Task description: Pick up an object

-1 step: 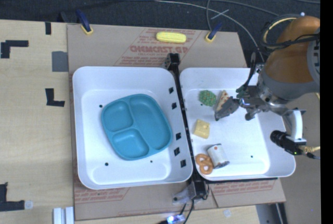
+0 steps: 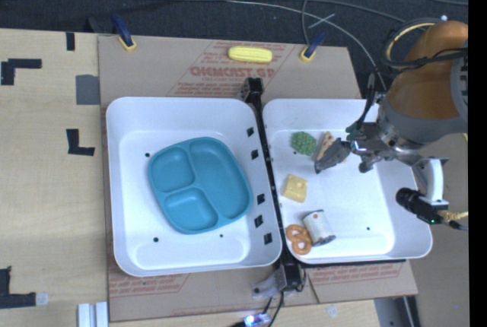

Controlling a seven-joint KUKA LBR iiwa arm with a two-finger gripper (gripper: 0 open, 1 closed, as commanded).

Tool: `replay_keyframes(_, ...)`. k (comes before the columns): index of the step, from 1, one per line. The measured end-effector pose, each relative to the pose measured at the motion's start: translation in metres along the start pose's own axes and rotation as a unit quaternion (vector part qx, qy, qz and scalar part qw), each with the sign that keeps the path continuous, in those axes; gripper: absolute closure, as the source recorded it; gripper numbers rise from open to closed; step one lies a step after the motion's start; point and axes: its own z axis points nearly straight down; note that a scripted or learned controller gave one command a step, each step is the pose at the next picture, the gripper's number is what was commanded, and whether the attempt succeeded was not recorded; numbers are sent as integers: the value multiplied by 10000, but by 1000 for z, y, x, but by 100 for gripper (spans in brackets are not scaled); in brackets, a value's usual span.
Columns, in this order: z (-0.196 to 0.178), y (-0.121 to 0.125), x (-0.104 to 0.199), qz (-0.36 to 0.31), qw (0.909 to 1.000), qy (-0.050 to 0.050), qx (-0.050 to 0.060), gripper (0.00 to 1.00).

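In the camera view, two white bins are seen side by side on a cardboard sheet. The left bin (image 2: 125,188) holds a blue divided plate (image 2: 199,184). In the right bin (image 2: 380,219) several small things are scattered: a green broccoli piece (image 2: 303,141) near the upper middle of the frame, a tan wedge (image 2: 326,143) just beside it, a yellow cheese cube (image 2: 295,188) below, and at the lower edge a pretzel (image 2: 297,239) touching a small tin can (image 2: 317,226). A yellow banana (image 2: 249,54) lies on the cardboard above the bins.

The arm is reached in from the right, and the gripper (image 2: 332,157) is seen low over the right bin, just below the tan wedge and right of the broccoli. How far the claw is spread cannot be told, and nothing is seen to be held.

The grasp would best be aimed at one thing only, probably the wedge or the broccoli. The claw should be centred over the chosen piece, so that the neighbour is not pushed aside, and closed only once fully lowered.
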Motion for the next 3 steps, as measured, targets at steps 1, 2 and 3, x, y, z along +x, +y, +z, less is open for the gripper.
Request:
replay_keyframes(1,60,5,7,1,10000,1,23,0)
replay_keyframes(2,104,3,10,5,10000,2,23,0)
replay_keyframes(3,138,3,10,4,10000,-7,-3,0)
